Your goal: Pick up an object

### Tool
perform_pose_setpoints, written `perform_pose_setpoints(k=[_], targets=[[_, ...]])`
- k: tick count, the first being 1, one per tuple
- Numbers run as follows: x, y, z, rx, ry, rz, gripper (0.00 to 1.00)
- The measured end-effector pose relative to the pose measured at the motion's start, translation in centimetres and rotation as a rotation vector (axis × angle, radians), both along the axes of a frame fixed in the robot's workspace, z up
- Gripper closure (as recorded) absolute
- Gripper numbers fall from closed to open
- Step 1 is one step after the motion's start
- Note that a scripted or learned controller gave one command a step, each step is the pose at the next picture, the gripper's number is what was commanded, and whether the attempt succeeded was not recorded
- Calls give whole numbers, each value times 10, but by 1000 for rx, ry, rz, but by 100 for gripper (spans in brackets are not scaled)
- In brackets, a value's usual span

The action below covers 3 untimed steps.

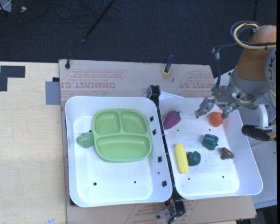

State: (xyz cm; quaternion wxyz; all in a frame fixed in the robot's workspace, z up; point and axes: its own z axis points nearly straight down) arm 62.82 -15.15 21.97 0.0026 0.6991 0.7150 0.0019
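Camera view, from the lower edge of the frame upward: the worktop [28, 148] carries two white bins side by side. The left bin [79, 185] holds a green divided plate [121, 135] with a small green piece [85, 139] touching its left edge, set apart from anything to be picked. The right bin [242, 183] holds the loose pieces, scattered so each can be reached singly: a yellow corn cob [181, 158] with a dark green piece [193, 158] just beside it, a brown piece [227, 153], a green pepper [210, 141], and a purple fruit [171, 119] near the divider. Farther up and to the right lies an orange-red tomato [216, 119], the likely target. The hand [215, 107] hangs just above it with its fingers [204, 108] spread open, gripping nothing; one finger is to the tomato's left, the other near its upper right. The arm [254, 64] comes in from the upper right, wrist bent downward over the bin's upper corner, which looks like a pose for descending onto the tomato.
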Motion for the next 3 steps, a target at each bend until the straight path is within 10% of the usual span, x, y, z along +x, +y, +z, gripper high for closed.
perform_pose_setpoints(k=[3], targets=[[-6,-6,-81,1,8,-22,0]])
